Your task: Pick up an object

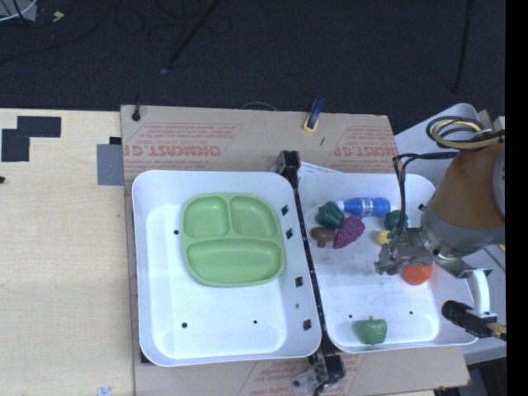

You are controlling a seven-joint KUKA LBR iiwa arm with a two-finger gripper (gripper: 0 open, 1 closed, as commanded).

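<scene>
just right of the pincer (394,262), touching it, an orange ball (417,274) lies in the right bin (388,320); whether the pincer is released or clenched, i cannot tell.

Even, bright overhead light here; the white bins (165,337) well left of the jaws nearly wash out. Shadows are soft and short. The picture is slightly soft throughout, and the floor (247,40) beyond is dark.

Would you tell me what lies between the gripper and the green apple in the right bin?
In the camera view, only bare white bin floor lies between the gripper and the green apple.
</scene>
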